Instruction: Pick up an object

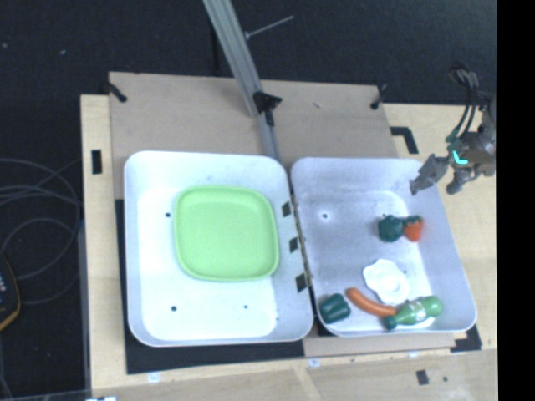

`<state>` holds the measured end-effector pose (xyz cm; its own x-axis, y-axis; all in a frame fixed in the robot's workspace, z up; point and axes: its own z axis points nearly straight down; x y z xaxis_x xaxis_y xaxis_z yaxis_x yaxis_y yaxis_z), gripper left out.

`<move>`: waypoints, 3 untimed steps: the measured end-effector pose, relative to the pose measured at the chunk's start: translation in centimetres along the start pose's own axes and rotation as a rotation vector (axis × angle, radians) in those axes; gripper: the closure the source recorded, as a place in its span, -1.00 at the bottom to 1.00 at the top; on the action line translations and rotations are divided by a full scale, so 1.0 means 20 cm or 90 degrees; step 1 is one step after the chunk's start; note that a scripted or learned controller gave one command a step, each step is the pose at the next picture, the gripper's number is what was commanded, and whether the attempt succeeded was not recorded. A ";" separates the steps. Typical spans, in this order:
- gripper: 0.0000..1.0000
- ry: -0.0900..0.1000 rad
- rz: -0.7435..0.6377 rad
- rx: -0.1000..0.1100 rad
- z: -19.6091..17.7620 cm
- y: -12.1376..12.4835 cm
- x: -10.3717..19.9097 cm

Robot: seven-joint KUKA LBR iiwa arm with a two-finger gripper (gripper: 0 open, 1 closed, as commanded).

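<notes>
My gripper [441, 180] hangs at the right edge of the view, over the far right rim of the right bin [334, 186]. Its two fingers are spread apart with nothing between them. Below and left of it lies a dark green and orange toy [398, 228]. Nearer the front of that bin lie a white fried-egg toy [386, 280], an orange carrot [368, 301], a green bottle-shaped toy [415, 311] and a dark green block [334, 308].
The left bin [150, 224] holds a light green square plate [226, 232]. A grey metal pole [238, 48] slants up from the divider between the bins. Cables lie on the dark floor at the left.
</notes>
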<state>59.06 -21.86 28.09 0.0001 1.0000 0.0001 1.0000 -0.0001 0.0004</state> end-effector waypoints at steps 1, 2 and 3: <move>-1.00 0.000 0.000 0.000 0.00 0.00 0.00; -1.00 0.000 0.000 0.003 0.31 0.00 -0.01; -1.00 0.000 0.000 0.003 0.61 0.01 0.02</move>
<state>59.27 -21.51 15.86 0.0000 1.0000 0.0008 1.0000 0.0000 -0.0045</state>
